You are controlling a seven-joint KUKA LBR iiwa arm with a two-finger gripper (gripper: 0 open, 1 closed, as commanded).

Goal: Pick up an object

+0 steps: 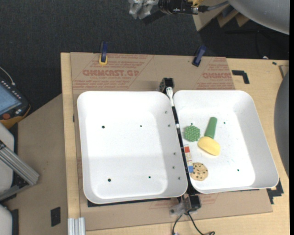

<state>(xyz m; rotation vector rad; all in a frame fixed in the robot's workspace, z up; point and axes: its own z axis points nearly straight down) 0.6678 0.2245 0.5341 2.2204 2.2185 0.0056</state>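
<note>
The right bin [248,137] holds several small items near its left wall. A green knobbly disc [192,133] lies beside a green cylinder [211,127], whose lower end touches a yellow lemon-like piece [209,147]. A chocolate-chip cookie [199,171] sits nearer the front. My gripper [142,8] is at the top edge of the view, raised well behind both bins and far from the items. It looks blurred and small, with nothing visibly in it.
The left bin [124,147] adjoins the right one along a black divider [177,133]. Small red [187,149] and blue [190,169] bits lie by that divider. Blue clamps [104,53] [199,55] hold the cardboard base. The grey arm [262,11] crosses the top right.
</note>
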